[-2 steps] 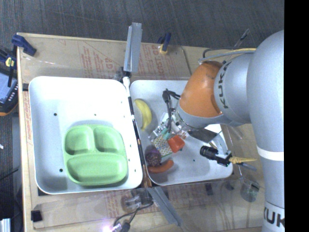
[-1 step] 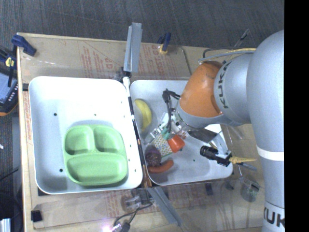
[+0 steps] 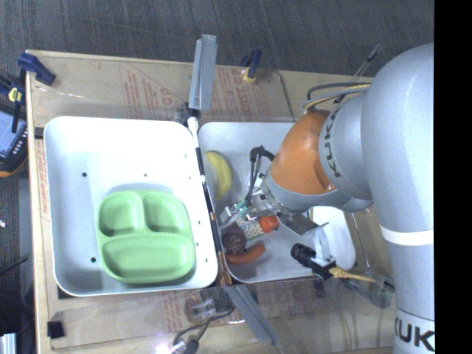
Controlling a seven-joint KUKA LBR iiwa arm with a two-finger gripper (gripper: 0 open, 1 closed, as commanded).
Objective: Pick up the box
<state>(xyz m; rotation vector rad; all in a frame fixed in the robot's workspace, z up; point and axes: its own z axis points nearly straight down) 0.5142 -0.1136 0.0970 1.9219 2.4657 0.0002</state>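
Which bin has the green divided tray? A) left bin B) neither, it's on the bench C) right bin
A: the green divided tray lies flat inside the left bin, while the arm reaches over the right bin.

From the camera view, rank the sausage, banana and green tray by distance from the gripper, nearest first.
Gripper sits low in the right bin.
1. Sausage, just below it.
2. Banana, above-left, by the divider.
3. Green tray, in the left bin.
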